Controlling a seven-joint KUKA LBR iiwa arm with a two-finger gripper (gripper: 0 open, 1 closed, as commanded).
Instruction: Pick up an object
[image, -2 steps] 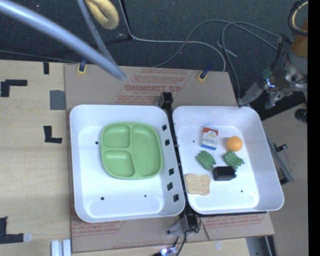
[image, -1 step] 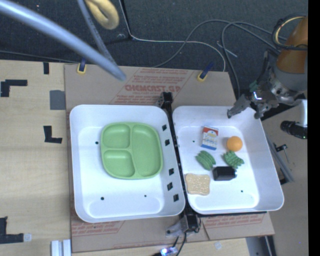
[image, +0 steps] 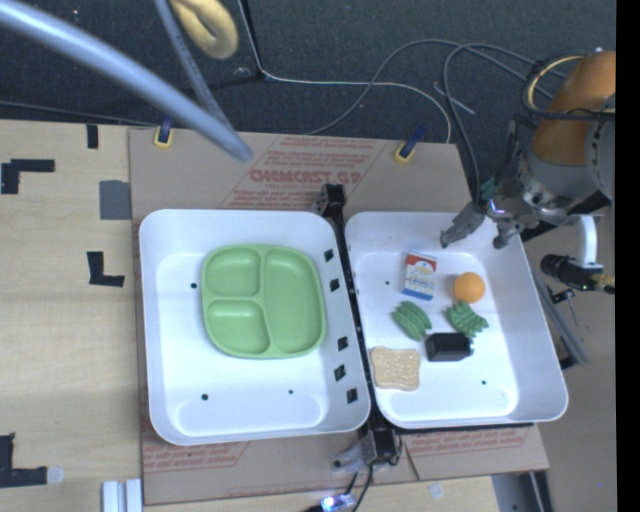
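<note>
Nothing is picked up yet: the gripper (image: 482, 225) hangs spread and empty at the right bin's (image: 535, 385) one o'clock edge, while the orange ball (image: 468, 288), carton (image: 420, 276) and other items lie near the bin's centre.

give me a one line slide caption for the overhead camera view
Gripper open above the right bin holding a carton, orange, toast; green divided plate in the left bin.
</note>
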